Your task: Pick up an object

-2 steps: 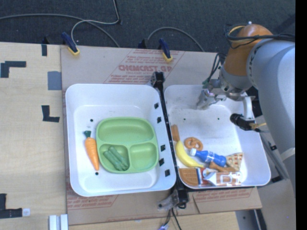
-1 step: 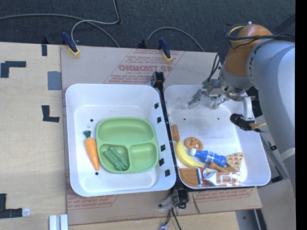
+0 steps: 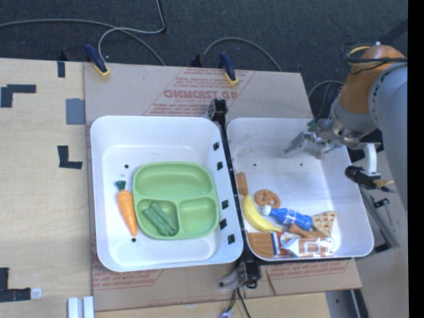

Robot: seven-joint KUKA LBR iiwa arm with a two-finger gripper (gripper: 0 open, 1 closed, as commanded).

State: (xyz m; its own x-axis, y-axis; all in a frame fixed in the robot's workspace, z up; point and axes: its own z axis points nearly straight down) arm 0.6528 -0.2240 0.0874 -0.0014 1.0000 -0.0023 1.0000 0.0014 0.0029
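The gripper (image 3: 306, 144) is hovering over the bare upper part of the right bin (image 3: 344, 197), fingers splayed wide and gripping nothing — the banana (image 3: 254, 216), pretzel (image 3: 266, 197) and blue bottle (image 3: 286, 215) are lying clustered near the bin's front edge.

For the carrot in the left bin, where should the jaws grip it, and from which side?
Grip the carrot across its thick upper half, from straight above. It lies flat and lengthwise, between the bin wall and the green plate, so the jaws likely fit best closing across its narrow width.
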